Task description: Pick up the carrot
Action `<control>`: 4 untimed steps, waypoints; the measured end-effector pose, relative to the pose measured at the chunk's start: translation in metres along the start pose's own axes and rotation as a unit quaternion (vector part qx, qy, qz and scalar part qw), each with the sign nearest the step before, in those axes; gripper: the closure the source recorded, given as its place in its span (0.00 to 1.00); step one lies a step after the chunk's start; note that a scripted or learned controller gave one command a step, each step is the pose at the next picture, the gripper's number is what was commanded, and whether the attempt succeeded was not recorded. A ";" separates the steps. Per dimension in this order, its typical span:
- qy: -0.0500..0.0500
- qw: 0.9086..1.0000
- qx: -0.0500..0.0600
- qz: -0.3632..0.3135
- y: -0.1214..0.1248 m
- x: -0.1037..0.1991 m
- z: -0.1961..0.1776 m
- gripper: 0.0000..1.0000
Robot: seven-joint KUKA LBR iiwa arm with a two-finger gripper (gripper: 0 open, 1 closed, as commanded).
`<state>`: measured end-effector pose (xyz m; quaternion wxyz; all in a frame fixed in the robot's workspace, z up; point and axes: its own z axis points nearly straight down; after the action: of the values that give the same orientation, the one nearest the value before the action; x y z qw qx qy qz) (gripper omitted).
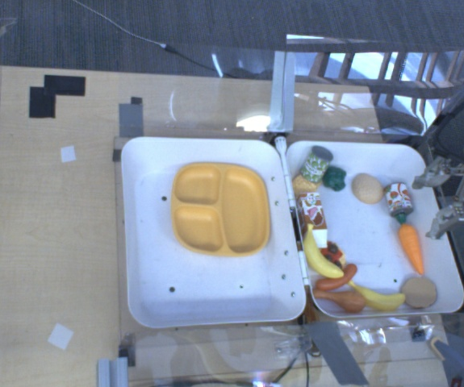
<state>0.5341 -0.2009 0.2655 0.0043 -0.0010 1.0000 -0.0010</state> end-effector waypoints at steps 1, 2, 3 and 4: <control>0.006 1.000 -0.002 0.029 -0.004 0.044 0.116 0.00; -0.002 0.998 0.001 0.055 -0.004 0.044 0.167 0.00; -0.007 0.999 0.002 0.052 -0.003 0.040 0.156 1.00; 0.000 0.999 0.000 -0.043 -0.004 0.046 0.166 1.00</control>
<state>0.4899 -0.2054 0.0987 0.0047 -0.0437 0.9990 -0.0013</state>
